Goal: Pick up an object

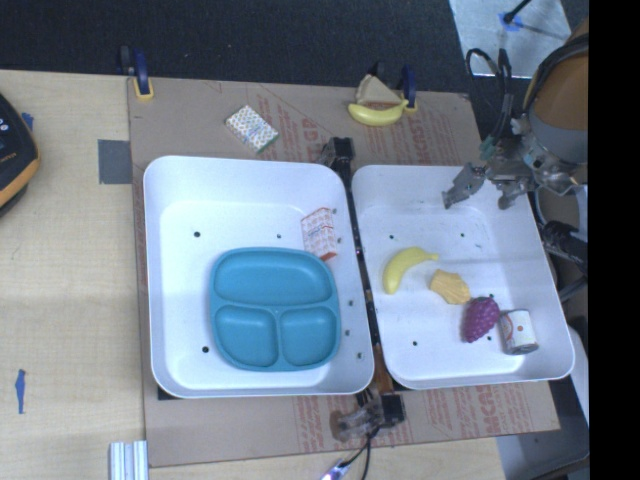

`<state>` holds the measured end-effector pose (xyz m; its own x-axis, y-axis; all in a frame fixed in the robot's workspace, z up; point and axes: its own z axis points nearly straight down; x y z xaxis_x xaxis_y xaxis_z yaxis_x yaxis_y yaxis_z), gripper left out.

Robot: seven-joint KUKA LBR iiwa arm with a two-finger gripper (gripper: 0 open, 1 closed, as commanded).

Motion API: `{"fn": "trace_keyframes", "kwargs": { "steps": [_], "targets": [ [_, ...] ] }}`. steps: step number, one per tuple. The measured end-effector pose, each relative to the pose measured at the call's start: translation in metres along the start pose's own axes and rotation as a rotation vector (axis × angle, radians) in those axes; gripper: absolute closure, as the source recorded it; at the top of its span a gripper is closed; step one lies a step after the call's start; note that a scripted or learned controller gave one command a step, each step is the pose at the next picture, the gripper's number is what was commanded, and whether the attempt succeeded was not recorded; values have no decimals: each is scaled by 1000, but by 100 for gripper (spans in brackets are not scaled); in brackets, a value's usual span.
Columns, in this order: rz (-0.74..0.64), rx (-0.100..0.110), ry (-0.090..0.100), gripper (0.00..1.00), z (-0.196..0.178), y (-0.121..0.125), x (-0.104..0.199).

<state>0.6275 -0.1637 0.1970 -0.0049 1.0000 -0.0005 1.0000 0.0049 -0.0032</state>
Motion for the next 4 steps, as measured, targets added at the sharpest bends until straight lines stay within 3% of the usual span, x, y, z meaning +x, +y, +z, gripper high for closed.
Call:
{"fn": "trace_keyframes", "kwargs": {
  "steps": [1,2,3,4],
  "targets": [
    [0,1,-1,0,44,-53,-31],
    [0,1,1,0,106,-117,-21],
    [0,0,1,0,106,-147,-42],
    [-4,2,0,100,96,-147,-43]
  ]
}}
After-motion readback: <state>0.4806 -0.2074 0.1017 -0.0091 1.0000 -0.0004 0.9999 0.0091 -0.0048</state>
